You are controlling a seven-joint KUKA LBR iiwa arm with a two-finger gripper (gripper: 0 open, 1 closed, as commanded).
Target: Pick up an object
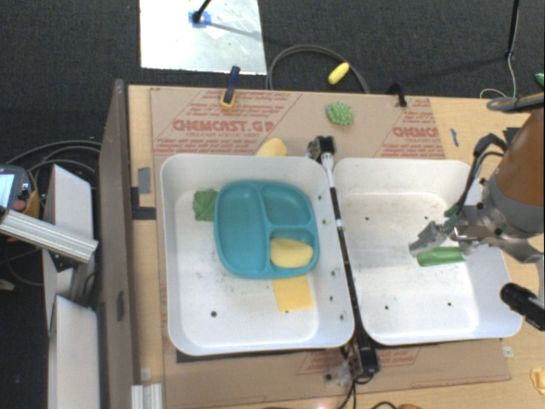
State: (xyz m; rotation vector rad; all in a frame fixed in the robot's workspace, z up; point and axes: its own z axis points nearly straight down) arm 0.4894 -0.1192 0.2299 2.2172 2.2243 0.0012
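A small green stick-shaped object (441, 257) lies in the right bin (400, 313), near its right side. My gripper (436, 240) hangs low over that bin, directly above and touching or nearly touching the green object's upper edge. The arm comes in from the right, its orange band above the wrist. In the left bin (192, 313) a teal divided plate (247, 228) holds a yellow lump (291, 252). A flat yellow slice (294, 295) pokes out from under the plate's front edge, and a green leaf (204, 204) lies at its left.
A black bar (336, 216) runs between the two bins. Behind them on the cardboard sit a yellow piece (272, 148) at the left bin's rim, a green knobbly disc (340, 113) and a blue-and-yellow clamp (230, 88). Cables hang at the right.
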